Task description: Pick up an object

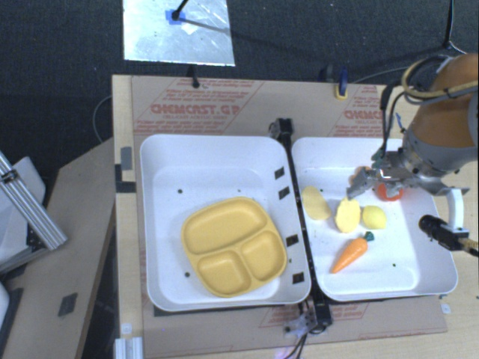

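Overhead slanted view of the worktop (224,99), a brown board printed with red lettering, carrying two shallow white bins side by side. The left bin (161,163) holds a yellow three-compartment tray (234,245), lying flat toward the bin's near half. The right bin (419,275) holds the small items: a pale yellow oval piece (316,203) nearest the divider, a second pale yellow piece (348,216) just right of it, a rounder yellow piece (373,217) touching or almost touching that one, and an orange carrot (350,254) with a green tip, lying aslant just in front of the three. A small orange-red object (389,193) sits behind the round yellow piece, partly covered by the arm.

The arm (445,122) enters from the right, grey with an orange band, cables looping above it. Its hand (368,179) hangs low over the far middle of the right bin, just behind the yellow pieces and beside the orange-red object. Whether its fingers are spread or pressed together cannot be told; nothing is seen between them. A black fitting (438,230) projects over the bin's right wall.

Around the worktop: a sheet of foil (178,22) with a blue mark on the dark floor behind, and an aluminium rail (26,208) at left.
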Robot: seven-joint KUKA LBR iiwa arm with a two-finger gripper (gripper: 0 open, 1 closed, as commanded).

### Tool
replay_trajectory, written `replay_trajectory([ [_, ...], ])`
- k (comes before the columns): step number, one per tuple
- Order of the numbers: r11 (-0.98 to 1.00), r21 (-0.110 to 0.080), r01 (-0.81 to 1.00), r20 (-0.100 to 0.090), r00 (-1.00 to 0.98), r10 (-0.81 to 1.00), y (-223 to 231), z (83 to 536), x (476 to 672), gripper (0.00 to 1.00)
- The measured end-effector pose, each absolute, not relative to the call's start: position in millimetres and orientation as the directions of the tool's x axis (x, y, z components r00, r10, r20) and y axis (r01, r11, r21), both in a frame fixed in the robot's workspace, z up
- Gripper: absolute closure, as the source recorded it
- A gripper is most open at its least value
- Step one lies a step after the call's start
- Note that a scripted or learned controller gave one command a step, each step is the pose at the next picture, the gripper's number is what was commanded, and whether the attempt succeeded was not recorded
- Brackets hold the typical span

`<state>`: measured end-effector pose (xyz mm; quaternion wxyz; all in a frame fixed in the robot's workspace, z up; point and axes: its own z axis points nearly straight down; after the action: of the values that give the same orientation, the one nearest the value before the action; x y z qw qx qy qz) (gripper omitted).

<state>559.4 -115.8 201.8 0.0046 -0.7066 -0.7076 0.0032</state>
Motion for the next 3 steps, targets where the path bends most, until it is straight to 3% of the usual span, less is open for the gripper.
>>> replay_trajectory([
  [1, 0.004, 0.001, 1.000, 0.000, -0.004, 1.000, -115.6, 208.1, 562.3, 0.00],
  [3, 0.001, -0.003, 1.000, 0.000, -0.001, 1.000, -117.0, 105.8, 552.5, 0.00],
])
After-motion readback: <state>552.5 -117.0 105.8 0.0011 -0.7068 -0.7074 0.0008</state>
